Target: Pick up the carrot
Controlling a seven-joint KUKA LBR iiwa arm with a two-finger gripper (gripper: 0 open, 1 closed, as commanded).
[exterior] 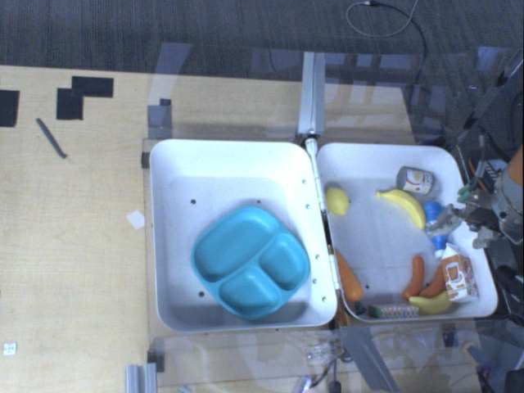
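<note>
The carrot [349, 279] is an orange tapered piece lying along the left wall of the right bin [368, 162], near its front corner. My gripper [477, 219] hangs over the right side of that bin, beside a small blue object [436, 219]. It is far to the right of the carrot and apart from it. I see nothing held in it.
The right bin also holds a lemon [336, 201], a banana [405, 205], a can [416, 181], an orange-red sausage-shaped piece [415, 276], a small box [458, 277], a second banana [432, 304] and a dark strip [395, 310]. A blue divided plate [250, 262] lies in the left bin [176, 219].
</note>
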